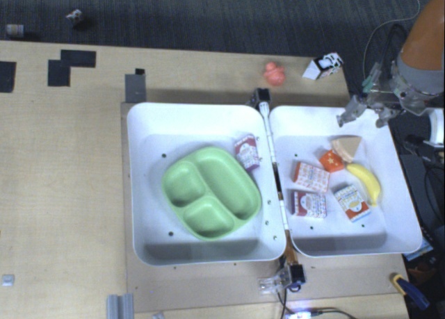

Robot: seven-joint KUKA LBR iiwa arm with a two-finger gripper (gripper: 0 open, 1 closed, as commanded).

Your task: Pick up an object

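Observation:
My gripper (363,117) hangs over the far right corner of the right bin (396,241), fingers spread open with nothing between them. Just below it in that bin lie a tan wedge (348,146), a small orange piece (332,161) and a yellow banana (366,182). Nearer the middle are two red-and-white packets (309,176) (308,203) and a small carton (351,201). The left bin (142,172) holds a green divided plate (211,191) and a red packet (247,152) at its right side.
A pink lump (274,73) and a black-and-white item (323,65) lie on the wooden bench beyond the bins. A black divider bar (272,165) runs between the bins. Cables hang at the far right.

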